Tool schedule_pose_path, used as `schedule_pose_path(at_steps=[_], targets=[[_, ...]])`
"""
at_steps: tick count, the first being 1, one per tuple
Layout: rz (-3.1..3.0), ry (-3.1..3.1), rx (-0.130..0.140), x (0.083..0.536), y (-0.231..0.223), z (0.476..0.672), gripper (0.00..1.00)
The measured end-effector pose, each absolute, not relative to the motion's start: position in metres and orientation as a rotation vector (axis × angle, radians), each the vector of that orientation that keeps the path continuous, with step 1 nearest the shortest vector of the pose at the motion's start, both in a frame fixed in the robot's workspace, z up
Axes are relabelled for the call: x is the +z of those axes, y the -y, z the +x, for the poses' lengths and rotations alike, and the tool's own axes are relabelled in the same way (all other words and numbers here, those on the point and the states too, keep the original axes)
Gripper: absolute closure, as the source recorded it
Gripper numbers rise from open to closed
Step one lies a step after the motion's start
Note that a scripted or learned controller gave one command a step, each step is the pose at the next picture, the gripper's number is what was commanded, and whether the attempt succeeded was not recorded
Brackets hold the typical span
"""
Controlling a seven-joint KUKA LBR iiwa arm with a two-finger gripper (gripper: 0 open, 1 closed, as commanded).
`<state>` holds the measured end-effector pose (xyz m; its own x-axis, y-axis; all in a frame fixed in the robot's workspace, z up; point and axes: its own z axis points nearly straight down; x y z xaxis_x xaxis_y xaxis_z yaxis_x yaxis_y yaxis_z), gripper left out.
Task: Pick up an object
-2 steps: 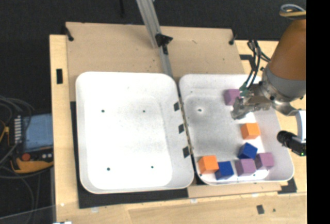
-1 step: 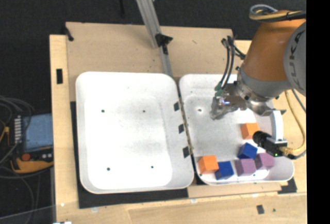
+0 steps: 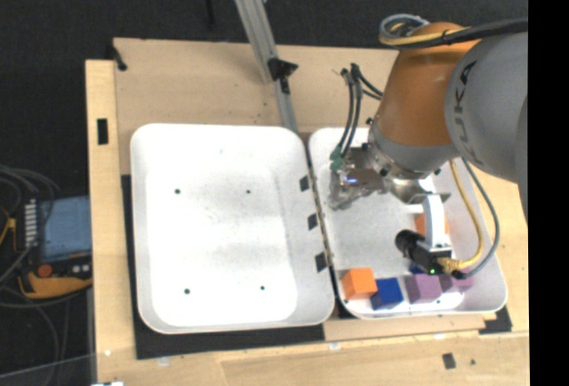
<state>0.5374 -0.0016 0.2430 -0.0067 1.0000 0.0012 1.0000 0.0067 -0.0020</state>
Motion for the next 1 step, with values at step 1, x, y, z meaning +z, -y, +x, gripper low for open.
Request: schedule_pose_path(at_steps=[1], targets=[[-2.211, 2.227, 0.003, 0.2322, -0.0536, 0.5348, 1.0]])
